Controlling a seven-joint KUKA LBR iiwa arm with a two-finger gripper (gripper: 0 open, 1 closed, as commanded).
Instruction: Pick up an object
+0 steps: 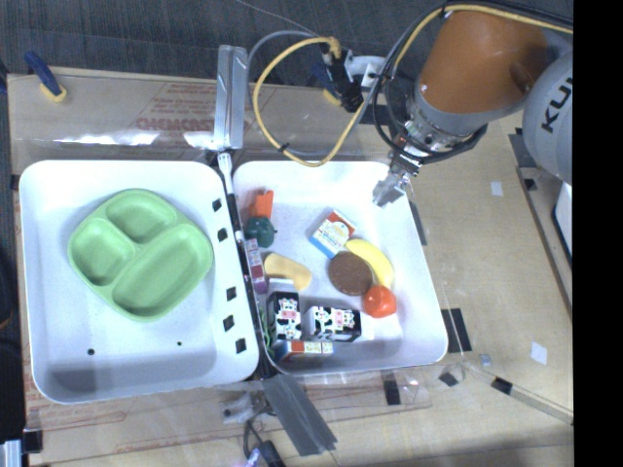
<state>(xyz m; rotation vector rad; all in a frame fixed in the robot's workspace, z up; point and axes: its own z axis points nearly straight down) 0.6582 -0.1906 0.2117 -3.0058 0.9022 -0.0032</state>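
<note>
Partly blurred: hand (388, 189) over right bin (414, 261).

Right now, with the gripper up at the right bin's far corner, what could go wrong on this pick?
1. Clutter: the banana, brown disc and tomato touch one another, so a descent there may likely nudge or catch a neighbour.
2. The gripper hangs near the right bin's far corner rim, beside no object; closing there would probably grab nothing.
3. The cow-print cartons lie against the bin's near wall, leaving little finger room.
</note>
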